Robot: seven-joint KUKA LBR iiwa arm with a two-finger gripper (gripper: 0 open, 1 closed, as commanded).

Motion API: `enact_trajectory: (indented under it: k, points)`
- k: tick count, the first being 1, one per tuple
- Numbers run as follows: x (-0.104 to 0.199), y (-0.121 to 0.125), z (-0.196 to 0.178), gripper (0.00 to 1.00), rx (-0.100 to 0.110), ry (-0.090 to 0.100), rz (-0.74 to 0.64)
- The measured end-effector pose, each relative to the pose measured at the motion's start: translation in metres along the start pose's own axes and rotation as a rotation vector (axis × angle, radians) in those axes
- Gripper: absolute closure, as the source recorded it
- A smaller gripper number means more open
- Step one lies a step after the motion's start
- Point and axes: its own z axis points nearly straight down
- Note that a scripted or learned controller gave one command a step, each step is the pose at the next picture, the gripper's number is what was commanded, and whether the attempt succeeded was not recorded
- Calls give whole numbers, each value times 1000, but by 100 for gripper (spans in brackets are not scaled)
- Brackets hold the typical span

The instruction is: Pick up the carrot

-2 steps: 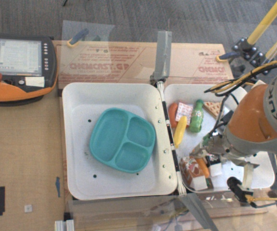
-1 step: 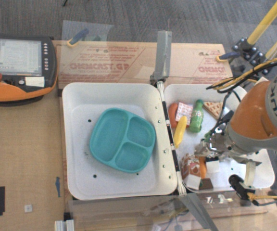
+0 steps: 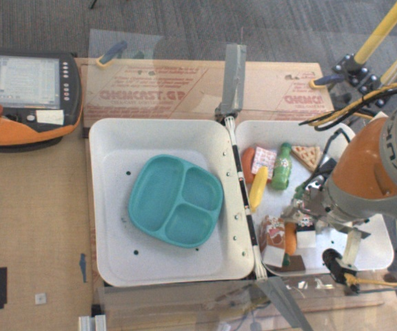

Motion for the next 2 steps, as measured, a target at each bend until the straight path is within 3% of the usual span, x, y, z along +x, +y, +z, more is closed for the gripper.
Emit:
enact_trajectory:
  k: [1,2]
  points:
    - [58,-24,-91,100,19,-10,11]
    - [65,-26,-130,100,17,-15,452]
